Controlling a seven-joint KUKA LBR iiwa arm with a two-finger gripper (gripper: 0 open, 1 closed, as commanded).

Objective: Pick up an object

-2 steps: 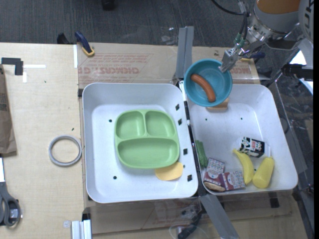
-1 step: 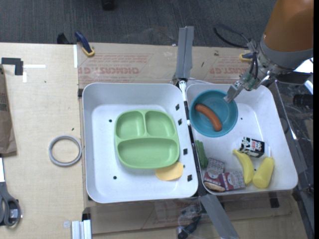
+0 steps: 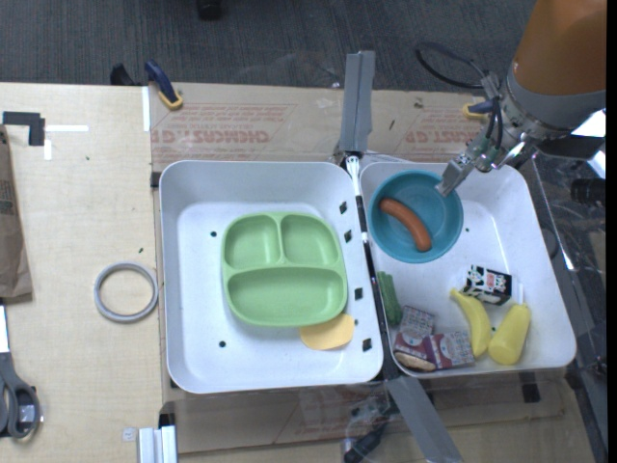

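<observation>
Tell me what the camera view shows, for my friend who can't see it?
A robot gripper hangs over a blue bowl holding a sausage in the right bin. The left bin holds a green divided plate.

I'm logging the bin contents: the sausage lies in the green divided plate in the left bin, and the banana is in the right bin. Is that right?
Not quite. The camera view shows the sausage lying in the blue bowl in the right bin, not in the green divided plate, which sits in the left bin. The banana is in the right bin, as you said.
</observation>
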